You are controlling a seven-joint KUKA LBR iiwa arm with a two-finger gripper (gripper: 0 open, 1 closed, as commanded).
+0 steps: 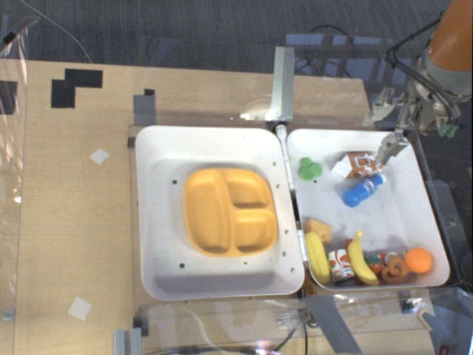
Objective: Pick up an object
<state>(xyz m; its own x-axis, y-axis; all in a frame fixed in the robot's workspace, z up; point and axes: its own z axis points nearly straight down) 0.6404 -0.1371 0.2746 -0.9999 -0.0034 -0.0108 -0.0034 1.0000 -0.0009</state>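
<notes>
A: Gripper (389, 148) sits at 1 o'clock over the right bin (432, 198). Finger state cannot be told; nothing visibly held.

B: Nearest items?

A: Brown-and-white packet (358, 164) just beside the fingertip, print too small to read. Blue bottle (362, 189) at its 6 o'clock, touching.

B: Rest?

A: Green toy (310, 170) at 9 o'clock of the packet. Corn (317, 256), can (340, 265), banana (361, 259), orange (418, 260) along the bin's 6 o'clock edge. Yellow tray (229, 211) in the left bin (159, 257).
</notes>
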